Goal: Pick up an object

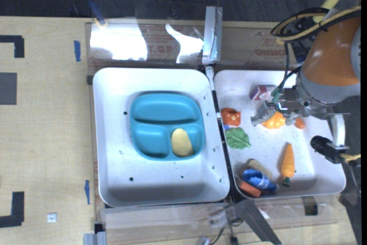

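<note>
Right bin (pixel 330 181), near edge — a cluster of small items sits against the near-left corner: a blue object (pixel 257 178) on an orange-red piece (pixel 248 187). Just right of these, toward the near-right corner, a toy carrot (pixel 287 161) lies with its long axis running near to far, green tip toward the near edge.

Mid-bin, by the left wall: a green leaf piece (pixel 237 138), and beyond it a small red-orange item (pixel 231 117).

Centre of the bin, toward the far edge — the gripper (pixel 277 113) is down at an orange object (pixel 275 121). The object lies directly under the fingertips and on their near side; metal parts overlap it. Whether the fingers are parted or closed on it cannot be judged, so no hold is confirmed.

Far edge: a small red-and-white packet (pixel 262 91) lies just left of the gripper.

Left bin (pixel 109 169): a blue divided tray (pixel 166 123) carries a yellow lemon-like item (pixel 182 142) in its near-right compartment, well apart from the arm.

Judgement: the orange object is the likeliest target; the move depends on the fingers straddling it.
</note>
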`<action>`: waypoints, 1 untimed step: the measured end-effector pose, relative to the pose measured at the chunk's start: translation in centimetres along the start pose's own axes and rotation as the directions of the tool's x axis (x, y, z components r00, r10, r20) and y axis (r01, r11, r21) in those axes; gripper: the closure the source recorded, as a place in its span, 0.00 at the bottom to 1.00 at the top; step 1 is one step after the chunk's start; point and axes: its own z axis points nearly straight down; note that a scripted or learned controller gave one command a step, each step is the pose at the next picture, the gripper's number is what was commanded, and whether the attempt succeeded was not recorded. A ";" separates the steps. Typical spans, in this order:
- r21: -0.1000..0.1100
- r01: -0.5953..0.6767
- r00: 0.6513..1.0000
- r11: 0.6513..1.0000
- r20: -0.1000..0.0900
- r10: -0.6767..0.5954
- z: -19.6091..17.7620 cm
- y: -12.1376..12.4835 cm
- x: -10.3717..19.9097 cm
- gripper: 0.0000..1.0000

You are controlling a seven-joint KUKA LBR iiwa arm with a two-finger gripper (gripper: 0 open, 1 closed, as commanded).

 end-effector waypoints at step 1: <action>-0.007 0.220 0.975 0.975 0.004 -0.220 -6.4 2.7 2.2 0.00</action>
